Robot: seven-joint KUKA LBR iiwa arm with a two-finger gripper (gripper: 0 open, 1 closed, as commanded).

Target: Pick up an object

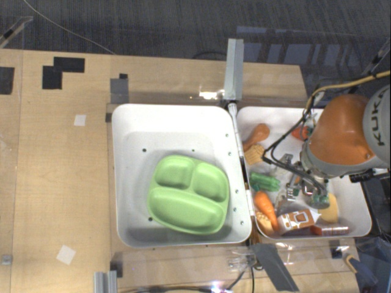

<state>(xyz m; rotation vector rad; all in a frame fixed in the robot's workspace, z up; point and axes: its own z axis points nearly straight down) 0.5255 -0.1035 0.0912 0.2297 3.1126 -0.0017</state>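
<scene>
Nearest the camera, the grey arm point(345, 133) with its orange band is seen reaching in over the right bin point(360, 221), its wrist hanging above the clutter. Below the wrist the gripper point(303, 187) is pictured low among the objects, tangled in black cable; whether it is open or closed cannot be told, and nothing is seen held. Several candidates for the pick are gathered in that bin. A carrot point(265, 207) is laid slantwise just toward the left bin from the gripper, its long axis running from upper left to lower right along the bin's left wall. A green object point(264, 180) is set just above it, near the gripper's left side. A small carton with an orange and white label point(299, 220) is placed at the bin's front edge, just in front of the gripper, with a red-tipped stick point(332, 229) lying flat beside it and a pale yellow piece point(330, 211) close by. An orange-brown toy point(256, 133) is left further back, near the bin's rear left corner. In the left bin point(125, 163) a light green divided plate point(189, 194) is seen alone, well apart from the gripper. The closest picks are judged to be the carton and the carrot, both reachable by a short shift toward the front left.
</scene>
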